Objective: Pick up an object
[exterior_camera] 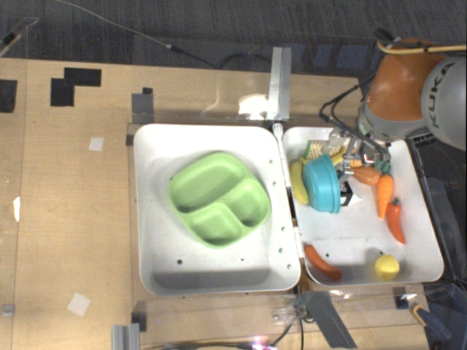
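Observation:
The right bin [365, 232] holds a teal cup [322, 184] lying on its side, with a yellow banana-like piece [298, 183] against its left. An orange carrot [384, 195] and a red chili [395, 222] lie toward the right wall. A yellow lemon [387, 266] and a red sausage [322, 262] rest near the front edge. My gripper [351, 165] hangs low over the back of this bin, just right of the teal cup and close to a small orange piece [365, 174]. The wrist hides what lies directly beneath it.
The left bin [153, 254] carries a green divided plate [219, 198], tilted in its middle. A metal post [280, 86] stands behind the wall between the bins. Cables [343, 100] loop beside the orange-banded arm [401, 86] at the back right.

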`<state>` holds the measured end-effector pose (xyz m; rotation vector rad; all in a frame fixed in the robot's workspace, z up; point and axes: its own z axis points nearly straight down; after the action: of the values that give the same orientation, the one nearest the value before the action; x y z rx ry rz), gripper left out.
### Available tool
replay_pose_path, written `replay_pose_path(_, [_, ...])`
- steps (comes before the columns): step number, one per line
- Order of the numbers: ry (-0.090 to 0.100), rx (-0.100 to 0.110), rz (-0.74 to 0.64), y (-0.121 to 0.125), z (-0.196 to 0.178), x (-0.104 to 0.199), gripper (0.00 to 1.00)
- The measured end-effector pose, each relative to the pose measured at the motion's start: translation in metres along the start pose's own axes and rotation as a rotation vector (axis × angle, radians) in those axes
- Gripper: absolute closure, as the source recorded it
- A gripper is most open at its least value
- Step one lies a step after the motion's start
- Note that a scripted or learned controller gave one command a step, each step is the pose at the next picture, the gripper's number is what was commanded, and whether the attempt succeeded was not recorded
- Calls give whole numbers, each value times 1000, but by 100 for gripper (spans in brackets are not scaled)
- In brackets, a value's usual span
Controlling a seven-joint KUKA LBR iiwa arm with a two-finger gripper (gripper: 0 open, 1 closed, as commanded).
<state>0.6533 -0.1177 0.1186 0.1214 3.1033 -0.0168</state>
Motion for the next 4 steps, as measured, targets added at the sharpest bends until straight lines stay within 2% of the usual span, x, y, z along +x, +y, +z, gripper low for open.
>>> replay_pose_path(4, [0,-4,13,4,0,0,0])
